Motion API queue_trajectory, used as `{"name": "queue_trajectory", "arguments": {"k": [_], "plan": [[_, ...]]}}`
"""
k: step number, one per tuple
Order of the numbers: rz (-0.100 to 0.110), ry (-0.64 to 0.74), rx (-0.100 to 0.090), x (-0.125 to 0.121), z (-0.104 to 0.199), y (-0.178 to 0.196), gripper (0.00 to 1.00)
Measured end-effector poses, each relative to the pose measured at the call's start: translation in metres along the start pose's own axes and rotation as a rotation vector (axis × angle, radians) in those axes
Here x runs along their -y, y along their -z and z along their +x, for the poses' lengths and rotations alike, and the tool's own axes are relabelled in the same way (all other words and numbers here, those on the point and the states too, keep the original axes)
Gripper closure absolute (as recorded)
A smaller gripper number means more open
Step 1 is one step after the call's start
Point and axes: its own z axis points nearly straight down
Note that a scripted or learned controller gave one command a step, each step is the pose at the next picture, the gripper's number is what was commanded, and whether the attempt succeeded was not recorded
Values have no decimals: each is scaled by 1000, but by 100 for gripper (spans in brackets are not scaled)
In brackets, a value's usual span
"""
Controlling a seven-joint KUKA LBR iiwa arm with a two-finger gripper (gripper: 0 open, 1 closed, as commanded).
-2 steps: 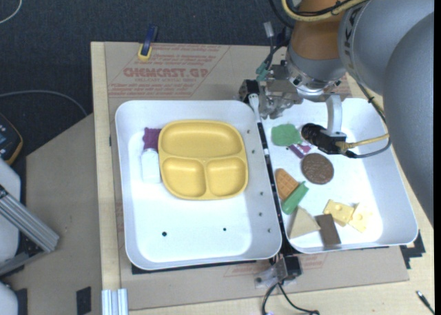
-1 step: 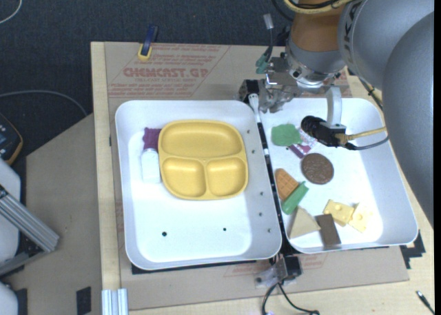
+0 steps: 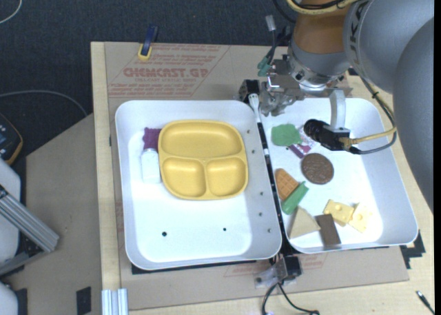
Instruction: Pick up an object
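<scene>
The gripper (image 3: 279, 100) hangs over the far left corner of the right white bin (image 3: 386, 169); whether it is released or clenched cannot be told from here. Just near of it lies one flat green piece (image 3: 283, 134), with a small purple piece (image 3: 300, 148) and one round brown disc (image 3: 318, 168) beyond. Nearer still: one orange waffle wedge (image 3: 285, 181), two pale yellow cheese pieces (image 3: 348, 214), one brown bar (image 3: 326, 230). The left white bin (image 3: 131, 210) holds one yellow three-compartment plate (image 3: 203, 158), a purple item (image 3: 151, 138) and a white one (image 3: 149, 166) at its left edge.
</scene>
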Motion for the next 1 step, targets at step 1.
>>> {"name": "queue_trajectory", "arguments": {"k": [1], "plan": [[0,-1,1,1,-1,-1,100]]}}
